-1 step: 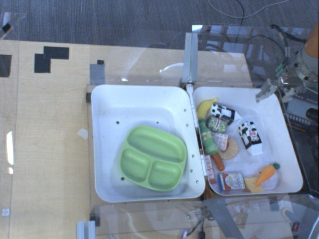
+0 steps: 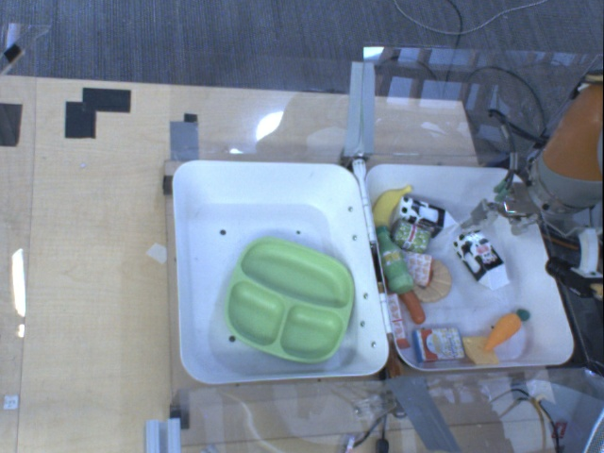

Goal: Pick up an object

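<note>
The right bin (image 2: 557,347) holds a pile of toy food: a yellow banana (image 2: 390,203), a black-and-white cow-pattern carton (image 2: 419,214), a second cow-pattern carton (image 2: 478,256), a green bottle (image 2: 396,270), a round cracker (image 2: 437,282), a small white and red box (image 2: 439,343) and an orange carrot (image 2: 504,328). My gripper (image 2: 503,208) hangs over the bin's upper right part, just above and right of the second carton. The arm's orange band (image 2: 578,144) rises behind it. Nothing visibly hangs from the gripper.
The left bin (image 2: 198,253) holds a green divided plate (image 2: 289,299). A metal post (image 2: 360,111) stands between the two bins at the back. Cables (image 2: 491,83) run behind the right bin. Black tape marks (image 2: 94,109) lie on the bench at far left.
</note>
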Controlling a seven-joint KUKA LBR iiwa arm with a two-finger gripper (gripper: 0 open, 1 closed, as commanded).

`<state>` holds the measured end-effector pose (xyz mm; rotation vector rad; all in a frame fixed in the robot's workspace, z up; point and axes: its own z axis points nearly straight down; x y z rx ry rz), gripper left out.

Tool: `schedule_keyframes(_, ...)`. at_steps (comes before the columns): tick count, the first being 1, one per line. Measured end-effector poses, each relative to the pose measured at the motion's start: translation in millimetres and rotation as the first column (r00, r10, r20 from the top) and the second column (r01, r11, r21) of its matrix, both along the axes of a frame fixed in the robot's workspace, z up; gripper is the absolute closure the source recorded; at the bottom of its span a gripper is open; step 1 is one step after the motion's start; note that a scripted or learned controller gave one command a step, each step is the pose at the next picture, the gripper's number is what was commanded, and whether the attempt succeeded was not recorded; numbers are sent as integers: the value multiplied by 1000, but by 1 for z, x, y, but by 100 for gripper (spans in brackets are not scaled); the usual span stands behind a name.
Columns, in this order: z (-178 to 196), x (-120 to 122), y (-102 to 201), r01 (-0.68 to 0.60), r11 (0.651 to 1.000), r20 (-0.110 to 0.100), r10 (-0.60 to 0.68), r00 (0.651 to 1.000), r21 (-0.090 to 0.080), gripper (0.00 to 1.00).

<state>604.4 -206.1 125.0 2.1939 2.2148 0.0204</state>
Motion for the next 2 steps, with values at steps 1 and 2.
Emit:
schedule_keyframes(1,-35,-29,35,-45,999,-12,45,999,3,0)
schedule_keyframes(2,-21,-26,34,-44,999,-2,44,999,0,100)
